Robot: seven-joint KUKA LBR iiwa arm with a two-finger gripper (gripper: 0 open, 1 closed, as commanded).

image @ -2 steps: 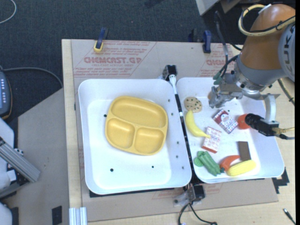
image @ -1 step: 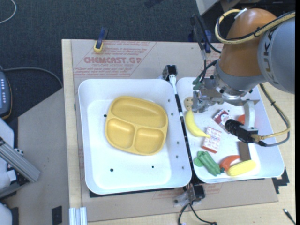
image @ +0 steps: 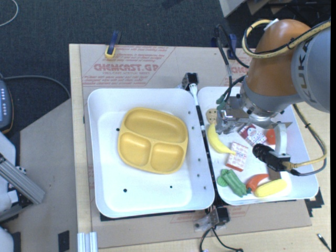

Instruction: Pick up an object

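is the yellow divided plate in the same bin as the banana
No, the yellow plate lies in the left bin, while the banana lies in the right bin.

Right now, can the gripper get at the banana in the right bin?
Probably yes. The gripper hangs just above the banana, which lies uncovered along the right bin's left wall. That wall is close and could crowd one side of a grasp.

A yellow divided plate (image: 153, 139) lay in the left bin (image: 105, 188), its three compartments facing up. A brown board (image: 128, 66) with red printed letters covered the table under both bins. A blue and yellow clamp (image: 112, 45) sat at the far edge of the board. Dark carpet (image: 52, 14) lay beyond.
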